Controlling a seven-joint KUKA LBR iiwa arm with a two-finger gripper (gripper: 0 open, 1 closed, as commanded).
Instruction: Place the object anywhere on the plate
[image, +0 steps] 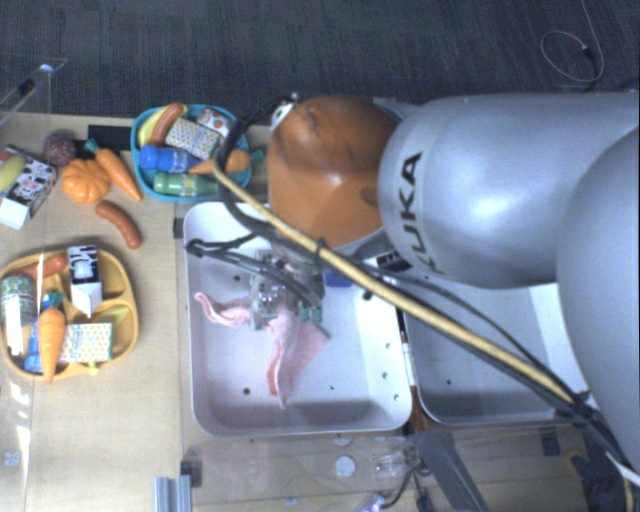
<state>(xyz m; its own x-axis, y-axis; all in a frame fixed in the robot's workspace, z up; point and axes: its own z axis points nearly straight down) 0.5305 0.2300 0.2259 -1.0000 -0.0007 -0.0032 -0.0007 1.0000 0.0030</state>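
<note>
I see gripper (283, 297) low in left bin (215, 405), right over pink cloth (290, 350). Cloth lies crumpled on bin floor, touching gripper. Can't tell claw opening or grasp from here. Arm (480, 180) covers right bin (480, 405).

Single fixed camera above the bench, looking down at a slant. Left bin (300, 400) sits mid-frame; right bin (480, 390) is largely covered. Arm (500, 180) enters from the right, close under the lens, and fills the upper right. Bench top (140, 440) with toy food runs along the left; dark floor (300, 40) lies across the top.
</note>
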